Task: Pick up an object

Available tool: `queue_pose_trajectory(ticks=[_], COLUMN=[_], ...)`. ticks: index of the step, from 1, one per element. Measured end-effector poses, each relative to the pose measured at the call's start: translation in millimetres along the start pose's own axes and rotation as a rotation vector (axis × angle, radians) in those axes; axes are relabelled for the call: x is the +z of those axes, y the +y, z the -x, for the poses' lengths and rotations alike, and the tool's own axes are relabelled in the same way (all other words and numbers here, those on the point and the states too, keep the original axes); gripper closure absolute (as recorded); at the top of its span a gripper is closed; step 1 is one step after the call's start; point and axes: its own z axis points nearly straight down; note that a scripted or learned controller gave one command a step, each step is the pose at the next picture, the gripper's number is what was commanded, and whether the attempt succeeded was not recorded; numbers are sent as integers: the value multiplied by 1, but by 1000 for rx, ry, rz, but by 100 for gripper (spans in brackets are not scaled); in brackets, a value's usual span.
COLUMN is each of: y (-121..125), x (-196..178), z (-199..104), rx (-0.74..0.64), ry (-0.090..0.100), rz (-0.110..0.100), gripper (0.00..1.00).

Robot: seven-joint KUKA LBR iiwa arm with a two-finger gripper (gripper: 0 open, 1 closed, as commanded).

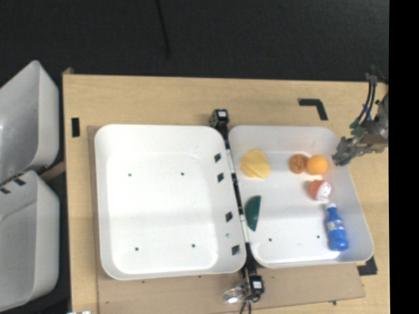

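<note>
arm enters at the right edge, little of it in frame; cables run down to the tool [345, 153], which sits low over the far right rim of the right bin [288, 257]. tool tip points left and slightly near, just right of the orange ball [317, 165]. cannot tell its state; nothing is seen in its grip.

right bin contents: yellow object [255, 164] at far left; small brownish-orange ball [298, 163] touching or just beside the orange ball; red and white object [320, 189] just near of those two; blue bottle [336, 227] lying along the right wall, cap toward the far side; dark green object [252, 211] near the left wall, by the divide between bins.

left bin [105, 201] sits beside it on the tabletop [150, 97], the two touching along the middle.
</note>
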Motion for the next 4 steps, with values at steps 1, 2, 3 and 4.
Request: queue_pose_trajectory(ticks=[1, 2, 3, 4], y=[-83, -55, -84, 5], x=[-5, -21, 51, 8], z=[-8, -69, 4, -3], rx=[8, -3, 12, -1], ry=[4, 5, 3, 0], rz=[-12, -7, -16, 0], gripper=[100, 100, 100, 100])
